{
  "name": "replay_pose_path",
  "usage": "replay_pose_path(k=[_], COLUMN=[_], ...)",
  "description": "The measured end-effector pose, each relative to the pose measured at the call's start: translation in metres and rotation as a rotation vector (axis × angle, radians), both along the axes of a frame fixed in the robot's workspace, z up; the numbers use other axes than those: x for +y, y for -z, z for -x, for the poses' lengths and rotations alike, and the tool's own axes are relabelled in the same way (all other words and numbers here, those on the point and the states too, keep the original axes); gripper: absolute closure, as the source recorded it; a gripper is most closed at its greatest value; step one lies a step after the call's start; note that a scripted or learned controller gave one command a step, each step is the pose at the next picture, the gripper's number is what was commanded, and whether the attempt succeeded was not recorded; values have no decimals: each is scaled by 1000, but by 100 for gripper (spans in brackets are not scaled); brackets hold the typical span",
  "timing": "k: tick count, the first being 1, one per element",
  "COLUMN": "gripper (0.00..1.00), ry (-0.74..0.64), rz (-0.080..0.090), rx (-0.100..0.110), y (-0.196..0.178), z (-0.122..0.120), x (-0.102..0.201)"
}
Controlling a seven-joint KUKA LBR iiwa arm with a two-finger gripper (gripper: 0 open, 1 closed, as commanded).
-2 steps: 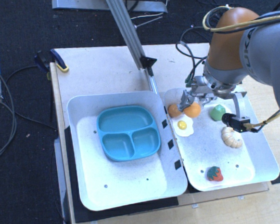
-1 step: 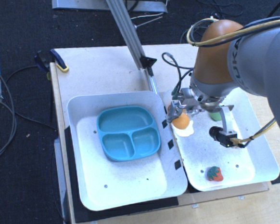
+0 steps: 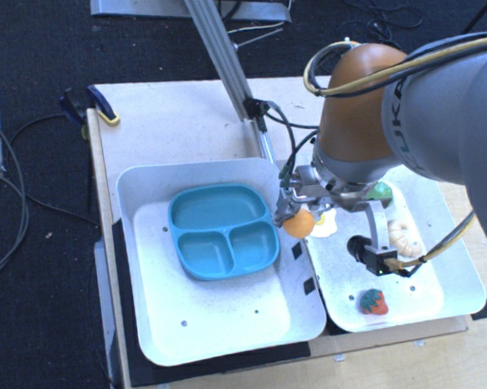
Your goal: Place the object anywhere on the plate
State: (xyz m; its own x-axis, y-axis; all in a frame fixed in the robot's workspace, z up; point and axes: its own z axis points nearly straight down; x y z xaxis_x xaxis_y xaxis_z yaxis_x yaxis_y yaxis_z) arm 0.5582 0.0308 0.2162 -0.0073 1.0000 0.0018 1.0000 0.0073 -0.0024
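Two shallow white plastic bins (image 3: 153, 322) sit side by side at mid-frame. One blue three-compartment plate (image 3: 225, 231) lies in the left one. Around the right one are one orange round object (image 3: 298, 224), one red strawberry-like toy (image 3: 373, 303), one pale lumpy item (image 3: 402, 237) and one small green piece (image 3: 383, 192).

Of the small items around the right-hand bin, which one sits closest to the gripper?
The orange ball, right at the gripper by the divided blue plate. The strawberry lies far off, near the bin's front.

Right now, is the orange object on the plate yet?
Not yet. The orange object sits under the gripper at the bins' divide, just right of the blue plate.
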Motion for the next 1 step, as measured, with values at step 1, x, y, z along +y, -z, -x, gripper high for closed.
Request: replay_pose_path(k=[1], gripper=[100], ry=[0], rz=[0], rx=[1], y=[3], z=[23], x=[46])
